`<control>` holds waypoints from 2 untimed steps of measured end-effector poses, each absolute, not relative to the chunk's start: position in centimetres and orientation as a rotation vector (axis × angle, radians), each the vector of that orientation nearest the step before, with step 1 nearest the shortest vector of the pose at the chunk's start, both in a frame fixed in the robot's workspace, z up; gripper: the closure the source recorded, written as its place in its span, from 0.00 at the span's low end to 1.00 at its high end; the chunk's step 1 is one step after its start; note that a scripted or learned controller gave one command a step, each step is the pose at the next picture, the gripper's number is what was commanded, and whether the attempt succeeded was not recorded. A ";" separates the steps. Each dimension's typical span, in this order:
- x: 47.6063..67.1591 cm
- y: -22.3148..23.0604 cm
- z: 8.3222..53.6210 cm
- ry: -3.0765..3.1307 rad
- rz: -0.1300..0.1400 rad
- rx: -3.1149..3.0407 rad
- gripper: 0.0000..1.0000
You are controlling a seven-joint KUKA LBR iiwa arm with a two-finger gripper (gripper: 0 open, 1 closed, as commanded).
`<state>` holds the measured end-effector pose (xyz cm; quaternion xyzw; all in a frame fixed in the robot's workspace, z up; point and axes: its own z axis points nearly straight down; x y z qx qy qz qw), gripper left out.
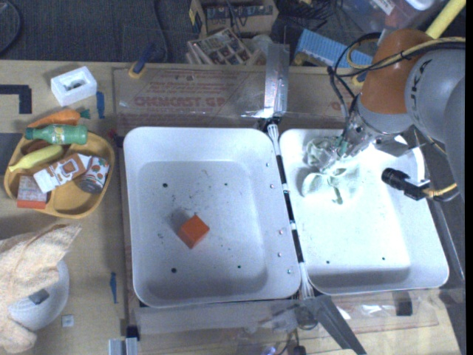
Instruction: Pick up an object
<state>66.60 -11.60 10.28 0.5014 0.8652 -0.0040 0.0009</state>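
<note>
While my arm's pincer (346,145) dips onto the pale crumpled cloth (330,170) in the right bin (384,265), its grip I cannot tell.

Bright overhead light, strong glare washing out right bin (384,265) near arm (436,87); left bin (148,154) evenly lit, soft shadows; overall slightly soft, grainy.

One fixed overhead camera, slanted down over both white bins (140,150), arm (436,87) from right.
</note>
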 end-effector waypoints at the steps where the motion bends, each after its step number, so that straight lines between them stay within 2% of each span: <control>1: 66.8 -6.4 18.5 2.528 0.002 1.857 1.00; 2: 66.8 -6.4 18.6 2.527 0.003 1.857 0.00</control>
